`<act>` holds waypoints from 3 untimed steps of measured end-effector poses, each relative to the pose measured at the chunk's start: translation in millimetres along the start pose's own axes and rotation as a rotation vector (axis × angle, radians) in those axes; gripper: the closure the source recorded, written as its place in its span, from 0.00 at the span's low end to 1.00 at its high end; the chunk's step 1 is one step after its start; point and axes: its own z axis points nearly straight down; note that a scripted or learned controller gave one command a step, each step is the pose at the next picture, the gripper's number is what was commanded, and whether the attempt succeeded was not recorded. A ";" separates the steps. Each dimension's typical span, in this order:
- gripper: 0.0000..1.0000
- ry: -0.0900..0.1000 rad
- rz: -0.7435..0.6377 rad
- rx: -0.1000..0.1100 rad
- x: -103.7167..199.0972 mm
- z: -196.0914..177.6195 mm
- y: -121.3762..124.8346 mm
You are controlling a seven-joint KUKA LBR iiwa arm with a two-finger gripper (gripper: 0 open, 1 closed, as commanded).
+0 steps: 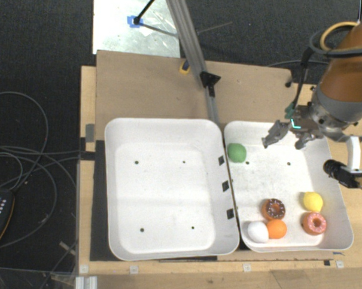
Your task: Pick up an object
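Gripper (288,136) open, empty, above right bin's (341,190) far edge. Nearest object: green ball (236,152) at the bin's far-left corner, left of gripper. Remaining objects cluster along near edge.

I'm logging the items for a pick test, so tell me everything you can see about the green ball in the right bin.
The green ball is small, round and plain matte green, with no markings visible. It rests on the floor of the right bin, close to that bin's left wall near the far corner. It sits alone, apart from the cluster of other items at the near end. Nothing touches it but the bin. The gripper hangs to its right, apart from it, fingers spread and holding nothing.
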 end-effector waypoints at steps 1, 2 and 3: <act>0.00 0.000 0.001 -0.004 -0.3 -1.9 0.6; 0.00 -0.001 0.003 0.000 2.0 39.9 2.4; 0.00 0.000 0.005 0.002 -2.6 91.3 -7.0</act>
